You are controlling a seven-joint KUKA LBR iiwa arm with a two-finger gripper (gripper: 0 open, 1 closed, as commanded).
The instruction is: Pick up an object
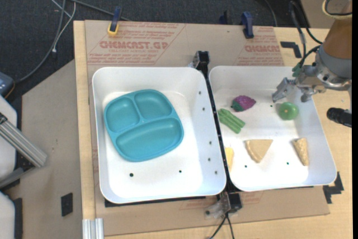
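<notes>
Camera view: your gripper point(292, 93) sits over the far right part of the right bin point(319, 176), arm coming in from the right. Can't tell whether the fingers are spread or pressed together; nothing visibly pinched between them.

Green ball point(288, 111) lies on the bin floor just below the gripper, very near it; contact can't be confirmed. Purple fruit point(243, 102) is to its left, apart from it. Green ridged piece point(231, 120) lies tilted near the bin's left wall. Tan wedge point(258, 149) sits near the front centre, second tan wedge point(301, 150) near the front right. A yellow piece point(229, 157) rests at the left wall.

Left bin point(112, 176) holds a teal divided plate point(144, 125), lying flat. Both bins rest on the cardboard-covered surface point(84, 120).
</notes>
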